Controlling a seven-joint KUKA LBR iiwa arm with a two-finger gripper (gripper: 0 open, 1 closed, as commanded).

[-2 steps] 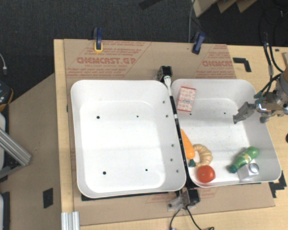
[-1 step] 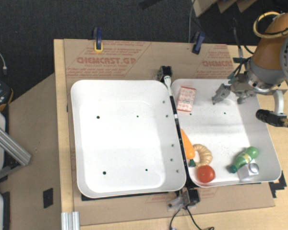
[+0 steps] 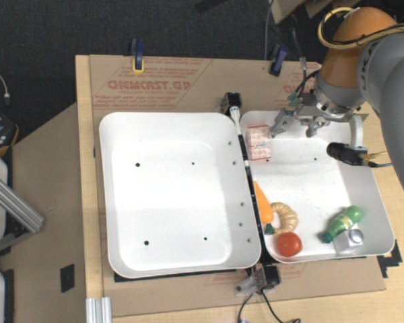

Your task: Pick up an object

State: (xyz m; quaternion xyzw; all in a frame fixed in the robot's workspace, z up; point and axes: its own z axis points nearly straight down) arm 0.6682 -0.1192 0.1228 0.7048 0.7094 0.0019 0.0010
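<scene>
Inside right bin (image 3: 363, 180): carrot (image 3: 262, 204), tomato (image 3: 288, 243), bottle (image 3: 342, 223)

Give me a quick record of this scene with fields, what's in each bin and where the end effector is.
left bin: white, shallow, nothing visible inside
right bin: holds all the objects
pink box: far left corner of right bin
carrot: along the divider, near side
croissant: beside the carrot
tomato: near edge, below the croissant
green bottle: near right corner, lying down
silver item: touching the bottle, identity unclear
end effector: over the far end of right bin, right of the pink box
held object: none visible
</scene>
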